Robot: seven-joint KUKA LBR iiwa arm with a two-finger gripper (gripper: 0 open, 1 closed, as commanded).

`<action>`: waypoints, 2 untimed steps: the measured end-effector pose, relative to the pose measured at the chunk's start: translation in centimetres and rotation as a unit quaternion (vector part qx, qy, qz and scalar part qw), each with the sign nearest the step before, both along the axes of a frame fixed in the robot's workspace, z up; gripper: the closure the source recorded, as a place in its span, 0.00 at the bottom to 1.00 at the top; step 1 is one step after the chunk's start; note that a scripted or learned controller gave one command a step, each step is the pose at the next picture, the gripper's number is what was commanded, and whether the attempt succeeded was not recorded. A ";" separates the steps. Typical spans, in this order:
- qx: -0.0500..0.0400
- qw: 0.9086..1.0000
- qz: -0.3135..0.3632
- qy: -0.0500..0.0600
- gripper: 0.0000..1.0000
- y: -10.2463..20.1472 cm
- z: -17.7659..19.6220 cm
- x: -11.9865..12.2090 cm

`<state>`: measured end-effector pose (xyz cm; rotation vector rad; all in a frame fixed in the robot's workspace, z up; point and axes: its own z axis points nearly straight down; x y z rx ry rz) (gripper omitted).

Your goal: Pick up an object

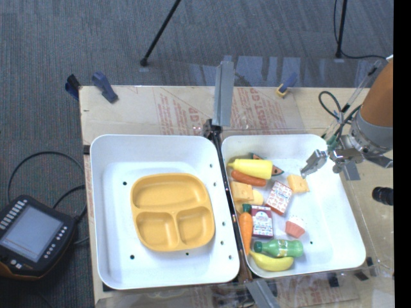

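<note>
Grey carpet surrounds a wooden surface point(160, 111) that carries two white bins side by side. The claw point(316, 163) hangs over the upper right part of the right bin point(334, 236); whether it is apart or together I cannot tell, and nothing is seen held in it. The grey arm point(372, 130) with its orange band comes in from the right edge.

Just beside the claw, a little lower, lies one small orange-yellow cube point(297, 184). To its left is one red and white carton point(279, 197), tilted, and near it a second, darker red carton point(262, 223). Further left lie one yellow corn cob point(252, 168), one thin orange stick point(249, 179) under it, and one pale yellow cheese piece point(242, 193). One carrot point(246, 231) lies along the left wall of the bin. Lower are one small pink and white cup point(295, 226), one green bottle point(277, 247) and one banana point(271, 262), which touches the bottle.

The left bin point(106, 204) holds one yellow tray point(172, 210) with three compartments. On the carpet at the left lies one black control pendant point(32, 235) with a cable.
</note>
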<state>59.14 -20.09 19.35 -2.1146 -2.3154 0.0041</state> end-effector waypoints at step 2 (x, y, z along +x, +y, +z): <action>0.000 0.999 0.034 -0.004 0.00 -0.6 -10.5 4.4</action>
